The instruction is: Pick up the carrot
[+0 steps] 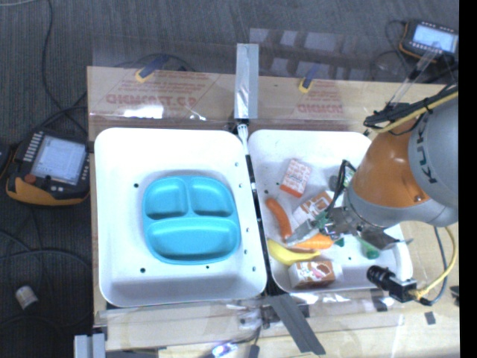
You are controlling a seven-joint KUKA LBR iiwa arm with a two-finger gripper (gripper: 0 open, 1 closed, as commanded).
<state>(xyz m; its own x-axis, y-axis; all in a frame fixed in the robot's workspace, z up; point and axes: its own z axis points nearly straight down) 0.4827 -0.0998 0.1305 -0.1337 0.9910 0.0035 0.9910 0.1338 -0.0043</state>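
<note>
The carrot (316, 242) is a short orange piece lying near the front of the right bin (261, 151), just above a yellow banana (285, 253). My gripper (319, 228) hangs low over the bin from the arm's orange wrist band (384, 181). It sits right over the carrot's upper edge, and its dark parts hide part of the carrot's right end. I cannot tell whether it touches the carrot.
The right bin also holds an orange-and-white box (296, 176), a reddish sausage (277, 215), a white packet (313, 204), a brown packet (313, 273) and a green item (370, 249). A blue divided plate (192, 218) lies in the left bin (112, 200).
</note>
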